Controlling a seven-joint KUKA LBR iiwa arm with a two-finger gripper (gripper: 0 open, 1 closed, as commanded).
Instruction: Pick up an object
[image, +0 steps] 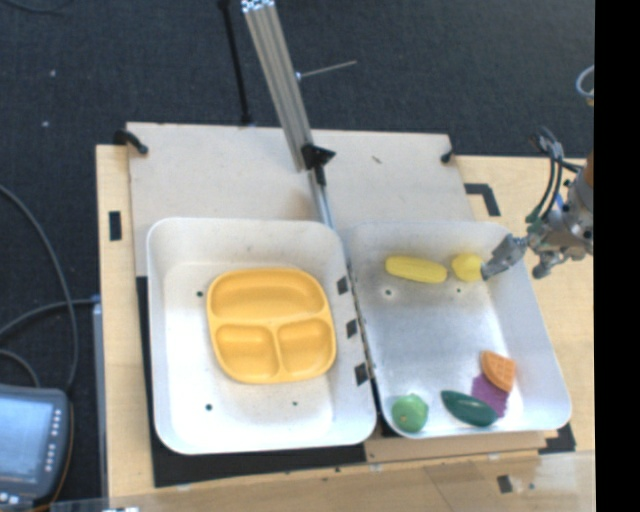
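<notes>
Two white bins (160, 300) sit on my table (480, 480). My claw (522, 257) hovers spread wide at the right bin's (540, 340) far edge, beside a yellow ball (466, 267), holding nothing.

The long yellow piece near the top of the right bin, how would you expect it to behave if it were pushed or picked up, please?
The long yellow piece looks smooth and rounded, so it may roll if nudged sideways. It seems to be a small moulded toy, probably light and stiff. The round yellow piece lies close beside it, near the hand, so a push could knock the two together.
</notes>
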